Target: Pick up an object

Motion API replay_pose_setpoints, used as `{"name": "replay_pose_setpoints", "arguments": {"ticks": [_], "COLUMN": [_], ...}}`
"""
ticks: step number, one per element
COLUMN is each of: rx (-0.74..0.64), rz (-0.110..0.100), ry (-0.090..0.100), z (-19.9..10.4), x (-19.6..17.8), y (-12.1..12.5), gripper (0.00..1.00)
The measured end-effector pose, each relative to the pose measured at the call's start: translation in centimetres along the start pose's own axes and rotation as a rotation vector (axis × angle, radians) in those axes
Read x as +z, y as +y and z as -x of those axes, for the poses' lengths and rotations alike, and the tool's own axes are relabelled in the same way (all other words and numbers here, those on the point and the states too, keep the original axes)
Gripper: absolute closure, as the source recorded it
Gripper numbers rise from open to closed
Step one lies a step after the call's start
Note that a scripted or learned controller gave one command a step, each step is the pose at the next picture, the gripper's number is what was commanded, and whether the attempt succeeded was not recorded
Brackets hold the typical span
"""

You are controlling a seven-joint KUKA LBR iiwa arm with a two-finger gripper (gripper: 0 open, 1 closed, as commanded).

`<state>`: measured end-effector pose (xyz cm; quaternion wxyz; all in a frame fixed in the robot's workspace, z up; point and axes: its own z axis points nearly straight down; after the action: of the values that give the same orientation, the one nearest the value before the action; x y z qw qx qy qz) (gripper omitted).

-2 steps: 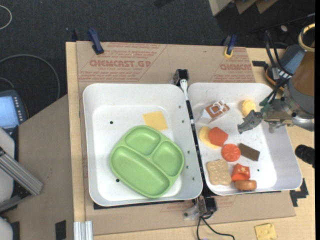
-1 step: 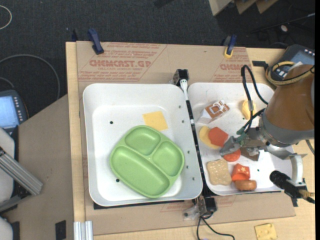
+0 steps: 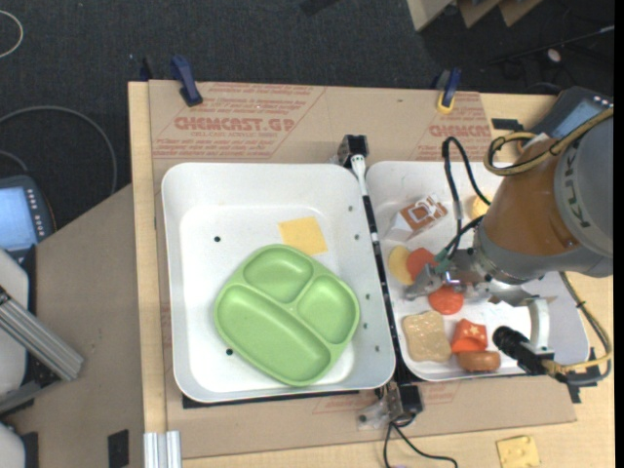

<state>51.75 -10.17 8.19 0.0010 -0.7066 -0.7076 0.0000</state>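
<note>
Toys (image 3: 444, 300) lie in the right bin (image 3: 575, 344): a tomato slice near its middle, a bread slice (image 3: 425, 335) and a sausage (image 3: 478, 361) by its front edge, a wrapped snack (image 3: 423, 214) toward the back. The gripper (image 3: 441, 279) hangs low among them, its state impossible to tell. The left bin (image 3: 185, 261) holds a green tray (image 3: 285, 312) and a cheese slice (image 3: 303, 234).

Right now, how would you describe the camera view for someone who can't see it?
A grey-and-orange robot arm reaches into the right white bin of toy food. The left white bin holds a green divided plate and a yellow square.
</note>
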Motion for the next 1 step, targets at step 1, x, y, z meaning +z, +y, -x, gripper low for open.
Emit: {"name": "replay_pose_setpoints", "arguments": {"ticks": [1], "rx": [-0.001], "rz": [0.005], "ry": [-0.002], "z": [-0.58], "x": [-0.3], "y": [4.65], "gripper": [0.0]}}
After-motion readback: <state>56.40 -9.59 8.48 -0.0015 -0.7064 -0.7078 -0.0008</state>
